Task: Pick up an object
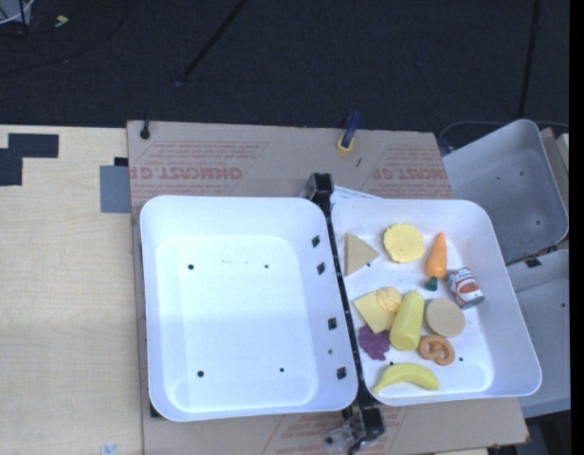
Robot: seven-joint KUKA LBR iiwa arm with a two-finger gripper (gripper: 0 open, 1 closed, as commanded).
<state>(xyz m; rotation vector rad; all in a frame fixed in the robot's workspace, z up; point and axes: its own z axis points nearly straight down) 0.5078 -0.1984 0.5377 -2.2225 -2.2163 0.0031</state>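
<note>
Two white bins on the worktop. Right bin holds the toys: one banana, one carrot, one can, one pretzel, one yellow bottle, two cheese wedges. Left bin bare.

Purple toy partly hidden under yellow bottle; can label too small to read.
</note>
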